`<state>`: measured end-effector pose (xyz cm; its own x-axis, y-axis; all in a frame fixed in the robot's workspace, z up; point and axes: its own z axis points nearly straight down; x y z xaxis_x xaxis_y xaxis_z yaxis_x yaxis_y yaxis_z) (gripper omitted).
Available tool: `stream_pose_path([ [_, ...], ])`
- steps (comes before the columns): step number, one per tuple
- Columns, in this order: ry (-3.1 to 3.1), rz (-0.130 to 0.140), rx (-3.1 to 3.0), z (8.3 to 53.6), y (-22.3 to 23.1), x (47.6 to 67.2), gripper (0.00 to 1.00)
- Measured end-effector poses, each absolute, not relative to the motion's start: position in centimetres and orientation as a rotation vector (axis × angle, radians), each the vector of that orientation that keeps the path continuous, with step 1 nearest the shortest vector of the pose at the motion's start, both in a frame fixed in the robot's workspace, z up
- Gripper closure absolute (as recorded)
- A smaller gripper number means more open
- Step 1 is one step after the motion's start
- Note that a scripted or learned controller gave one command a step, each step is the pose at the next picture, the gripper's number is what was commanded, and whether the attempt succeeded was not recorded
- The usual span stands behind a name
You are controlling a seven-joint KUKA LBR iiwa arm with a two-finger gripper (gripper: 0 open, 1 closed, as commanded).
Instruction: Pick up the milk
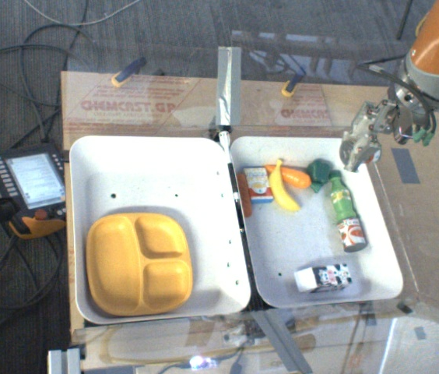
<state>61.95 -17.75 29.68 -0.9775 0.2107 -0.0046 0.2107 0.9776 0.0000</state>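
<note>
The milk (324,277) is a small white carton with black patches. It lies on its side near the front edge of the right bin (282,263). My gripper (359,156) hangs over the bin's far right corner, well behind the milk and apart from it. It is open with nothing between its fingers. The grey arm with its orange band (431,41) reaches in from the upper right.
In the right bin's far half lie a green bottle with a red label (344,213), a banana (283,191), a carrot (295,177), a green piece (321,170) and a small orange-and-blue carton (258,184). A yellow compartment tray (139,263) sits in the left bin (126,178).
</note>
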Motion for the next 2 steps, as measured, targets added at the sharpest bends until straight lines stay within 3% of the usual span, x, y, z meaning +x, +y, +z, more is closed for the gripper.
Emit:
stream_pose_path([
  [1,3.138,0.002,-0.126,23.5,-13.9,55.7,1.00],
  [2,3.141,0.004,-0.042,18.3,-5.6,53.9,1.00],
])
